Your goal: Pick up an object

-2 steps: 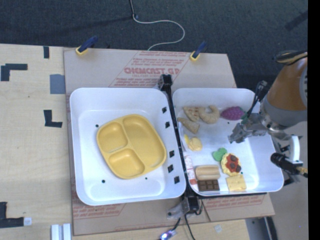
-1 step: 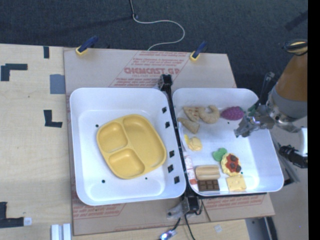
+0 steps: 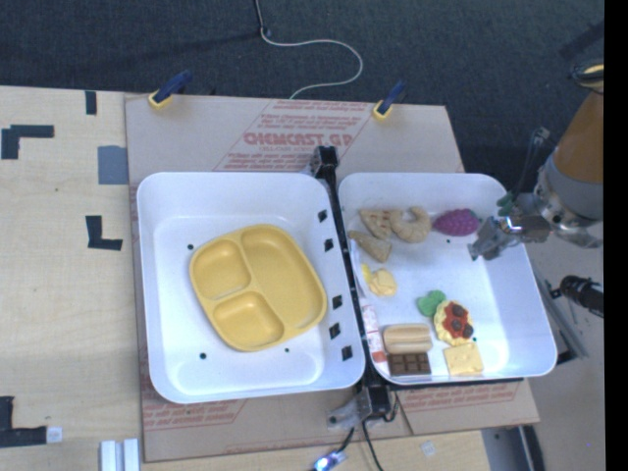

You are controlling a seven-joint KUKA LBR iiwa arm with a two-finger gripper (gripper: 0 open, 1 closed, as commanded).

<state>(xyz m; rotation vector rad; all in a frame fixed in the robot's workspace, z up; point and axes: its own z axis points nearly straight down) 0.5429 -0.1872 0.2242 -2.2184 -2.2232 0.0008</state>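
Toy food sat low in the right bin, the gripper up at its far right edge.

Nearest the camera lay a chocolate bar (image 3: 410,363), a cheese wedge (image 3: 463,359) and a pizza slice (image 3: 454,321), all in the right bin (image 3: 515,302). The yellow divided plate (image 3: 257,285) lay in the left bin (image 3: 167,263). Farther back, the purple grapes (image 3: 455,222) rested just left of the gripper (image 3: 488,240), their long axis running left to right. Whether the gripper was spread or pressed together, I could not tell; nothing showed between its tips.
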